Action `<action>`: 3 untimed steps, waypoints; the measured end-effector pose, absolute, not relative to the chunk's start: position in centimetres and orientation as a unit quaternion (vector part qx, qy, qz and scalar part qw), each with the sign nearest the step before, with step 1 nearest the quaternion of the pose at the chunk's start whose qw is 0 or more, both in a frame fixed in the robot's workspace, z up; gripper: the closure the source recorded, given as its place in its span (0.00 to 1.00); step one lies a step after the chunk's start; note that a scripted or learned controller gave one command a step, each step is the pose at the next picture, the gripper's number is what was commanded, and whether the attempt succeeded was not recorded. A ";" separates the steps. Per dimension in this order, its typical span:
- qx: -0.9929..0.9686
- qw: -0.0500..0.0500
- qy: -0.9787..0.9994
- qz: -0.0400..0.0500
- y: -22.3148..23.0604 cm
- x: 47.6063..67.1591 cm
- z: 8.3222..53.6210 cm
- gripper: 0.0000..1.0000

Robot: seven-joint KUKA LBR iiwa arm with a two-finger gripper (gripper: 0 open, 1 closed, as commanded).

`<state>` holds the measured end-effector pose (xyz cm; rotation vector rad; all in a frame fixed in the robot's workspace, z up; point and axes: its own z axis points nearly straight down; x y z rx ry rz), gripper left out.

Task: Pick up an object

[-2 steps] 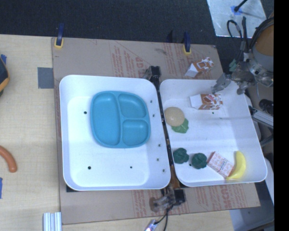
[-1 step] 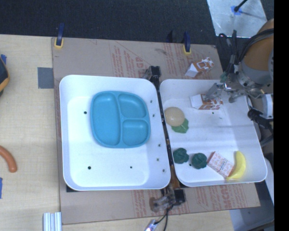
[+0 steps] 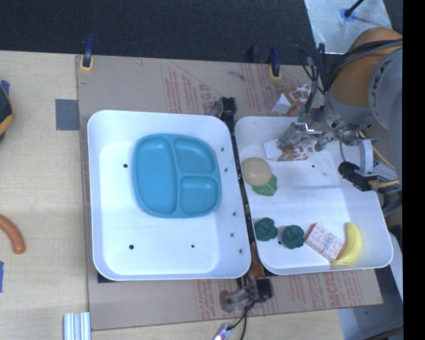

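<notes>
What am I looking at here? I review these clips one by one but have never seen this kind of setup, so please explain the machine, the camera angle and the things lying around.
This is one fixed camera above a bench, looking down at a slant. The grey machine with an orange band at the right is a robot arm; its gripper hangs over the far end of the right white bin. A red and white packet lies right under it, but I cannot tell whether it is gripped. That bin also holds a tan ball on a green piece, two dark green lumps, a second packet and a banana. The left bin holds a blue divided plate. A sausage lies on the bench at the left.
</notes>
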<state>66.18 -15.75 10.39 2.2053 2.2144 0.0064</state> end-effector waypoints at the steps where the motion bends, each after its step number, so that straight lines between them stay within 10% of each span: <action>1: 0.706 0.009 0.708 0.002 -13.4 66.2 10.4 0.00; 2: 0.705 0.011 0.709 0.003 -13.5 66.4 11.8 1.00; 3: 0.705 0.010 0.709 0.003 -13.5 66.4 11.8 0.00</action>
